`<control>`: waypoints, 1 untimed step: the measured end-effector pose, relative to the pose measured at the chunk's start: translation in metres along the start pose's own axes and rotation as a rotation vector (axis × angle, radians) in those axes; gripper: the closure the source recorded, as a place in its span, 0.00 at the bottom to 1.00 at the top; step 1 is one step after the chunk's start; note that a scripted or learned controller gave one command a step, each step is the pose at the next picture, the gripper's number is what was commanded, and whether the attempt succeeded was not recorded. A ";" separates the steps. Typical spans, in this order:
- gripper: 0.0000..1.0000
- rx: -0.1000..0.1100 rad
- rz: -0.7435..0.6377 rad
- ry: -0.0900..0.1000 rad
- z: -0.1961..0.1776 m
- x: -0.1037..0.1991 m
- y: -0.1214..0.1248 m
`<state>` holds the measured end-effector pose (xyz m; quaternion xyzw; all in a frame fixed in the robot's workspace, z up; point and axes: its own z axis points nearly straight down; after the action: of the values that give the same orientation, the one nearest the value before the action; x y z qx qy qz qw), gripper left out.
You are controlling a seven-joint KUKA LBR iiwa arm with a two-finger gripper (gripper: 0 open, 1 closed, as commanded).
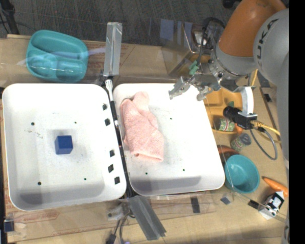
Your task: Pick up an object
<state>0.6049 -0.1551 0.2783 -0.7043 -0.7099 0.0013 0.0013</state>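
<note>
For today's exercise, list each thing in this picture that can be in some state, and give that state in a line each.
Hand: open, nothing between its fingers, raised over the right bin's far edge.
Pink cloth: folded and crumpled, lying in the right bin near its left wall.
Blue cube: resting flat in the left bin, untouched.
Teal bowl: upright on the bench, right of the bins.
Teal container: lying behind the left bin.

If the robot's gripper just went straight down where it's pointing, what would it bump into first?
Probably the bare white floor of the right bin. The gripper hangs over that bin's back edge, and the pink cloth lies off to its side. From one slanted view, depth is hard to judge.
</note>
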 end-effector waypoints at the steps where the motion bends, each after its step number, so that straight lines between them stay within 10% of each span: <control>1: 0.00 0.003 -0.040 0.000 0.151 0.051 0.021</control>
<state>0.6252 -0.1037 0.1268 -0.6900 -0.7238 0.0023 0.0023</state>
